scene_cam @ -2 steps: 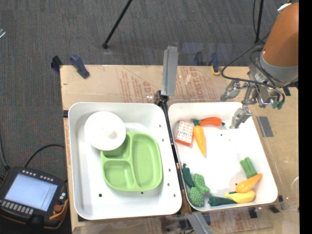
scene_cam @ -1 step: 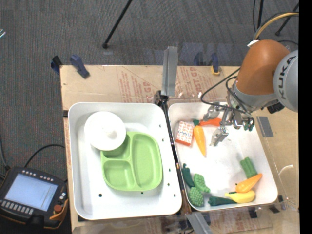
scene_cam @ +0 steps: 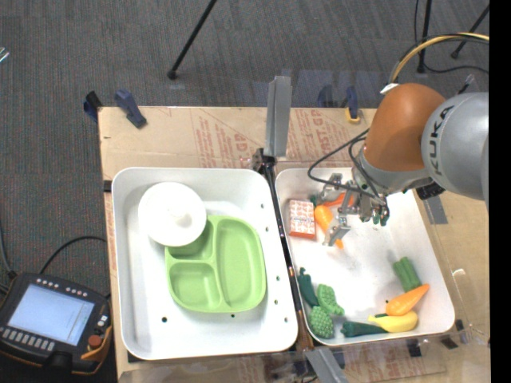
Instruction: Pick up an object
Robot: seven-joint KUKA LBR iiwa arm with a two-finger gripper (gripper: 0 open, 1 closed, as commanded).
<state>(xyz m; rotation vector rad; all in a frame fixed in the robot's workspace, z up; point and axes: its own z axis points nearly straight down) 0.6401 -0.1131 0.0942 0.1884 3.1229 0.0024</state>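
On the cardboard-topped bench sit two white bins, and in the right bin (scene_cam: pixel 435 282) an orange toy piece (scene_cam: pixel 323 215) lies near the upper left corner, just beside a red patterned card (scene_cam: pixel 301 219). The gripper (scene_cam: pixel 342 228) hangs right over that orange piece, probably lined up to take it. From here I cannot tell how its grip stands or whether it has anything.

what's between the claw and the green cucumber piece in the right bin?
Bare white bin floor. In the camera view the claw hangs over the right bin by an orange toy; nothing lies on the stretch to the green cucumber piece.
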